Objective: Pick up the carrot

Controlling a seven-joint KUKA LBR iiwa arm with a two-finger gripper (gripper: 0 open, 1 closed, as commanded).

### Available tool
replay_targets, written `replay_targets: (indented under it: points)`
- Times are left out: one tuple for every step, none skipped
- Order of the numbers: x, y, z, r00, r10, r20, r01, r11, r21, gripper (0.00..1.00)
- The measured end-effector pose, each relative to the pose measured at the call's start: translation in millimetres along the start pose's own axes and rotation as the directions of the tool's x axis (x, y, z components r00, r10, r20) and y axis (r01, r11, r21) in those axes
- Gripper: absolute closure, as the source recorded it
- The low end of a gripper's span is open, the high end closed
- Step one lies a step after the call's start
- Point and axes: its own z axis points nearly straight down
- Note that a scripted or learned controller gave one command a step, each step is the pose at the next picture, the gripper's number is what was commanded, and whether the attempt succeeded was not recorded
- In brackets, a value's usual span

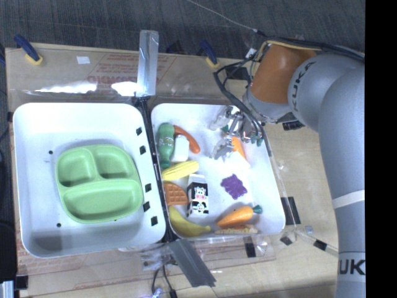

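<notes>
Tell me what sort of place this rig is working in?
Probably a robotics lab test bench, not a kitchen: two white bins clamped on a board, toy food like a carrot and banana, and the KUKA arm reaching in.

Dark carpet floor [74,8] behind a wooden bench [304,185].

Carrot [236,216] in right bin [270,166], beside banana [188,225].

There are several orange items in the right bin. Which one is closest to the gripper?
The small orange piece right beside the gripper, near the bin's right wall. The carrot with a green top lies at the front, and the orange pepper lies further left.
</notes>
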Motion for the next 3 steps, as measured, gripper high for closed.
replay_targets:
  points:
    - [34.1,-6.5,0.0,0.996,-0.092,-0.002,0.092,0.996,0.0,0.0]
    - [32.5,-4.3,-11.5,0.995,-0.098,0.002,0.098,0.995,0.0,1.0]
    - [104.8,-24.6,1.1,0.954,-0.3,-0.003,0.3,0.954,-0.002,1.0]
